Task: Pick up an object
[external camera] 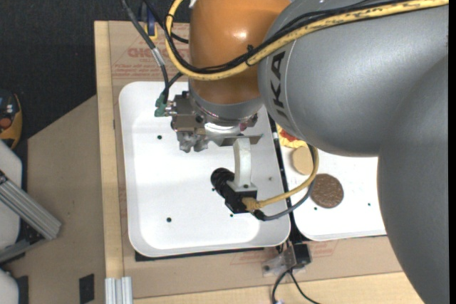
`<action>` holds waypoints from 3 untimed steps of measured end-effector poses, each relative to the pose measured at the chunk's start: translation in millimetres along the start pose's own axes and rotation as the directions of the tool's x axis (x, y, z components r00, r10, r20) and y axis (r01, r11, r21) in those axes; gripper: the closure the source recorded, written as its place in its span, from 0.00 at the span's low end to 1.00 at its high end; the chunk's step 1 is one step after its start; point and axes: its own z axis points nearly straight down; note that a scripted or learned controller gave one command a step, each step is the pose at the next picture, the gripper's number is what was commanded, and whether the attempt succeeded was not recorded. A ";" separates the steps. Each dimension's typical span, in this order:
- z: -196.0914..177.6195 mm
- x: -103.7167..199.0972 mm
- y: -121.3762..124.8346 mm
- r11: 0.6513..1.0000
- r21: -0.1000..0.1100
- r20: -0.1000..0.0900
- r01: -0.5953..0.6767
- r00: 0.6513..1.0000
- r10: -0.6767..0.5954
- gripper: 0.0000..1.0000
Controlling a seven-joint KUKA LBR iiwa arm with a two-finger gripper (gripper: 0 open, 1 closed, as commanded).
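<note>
My gripper [191, 140] hangs over the upper middle of the left white bin [146, 224], under the orange wrist band, with the big grey arm reaching in from the right. Nothing can be made out in it from this angle. In the right bin [349, 228] lie a brown round disc [328, 191], a pale tan rounded object [302, 159] and a red and yellow piece [288, 135], all partly hidden by the arm. The gripper stands well to the left of these, across the wall between the bins.
The bins rest on a tan wooden bench [107, 174]. Small dark dots mark the left bin's floor. A metal rail [28, 210] lies off the bench at the left. A small black connector [299, 254] sits at the bench's front edge.
</note>
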 end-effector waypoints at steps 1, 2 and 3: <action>-67.5 -37.0 -29.0 1.000 -0.016 -0.006 -0.006 1.000 0.006 1.00; -176.3 -80.4 -28.9 1.000 -0.024 -0.008 -0.007 1.000 0.007 1.00; -44.6 -10.3 16.9 1.000 0.000 -0.001 0.002 1.000 -0.002 1.00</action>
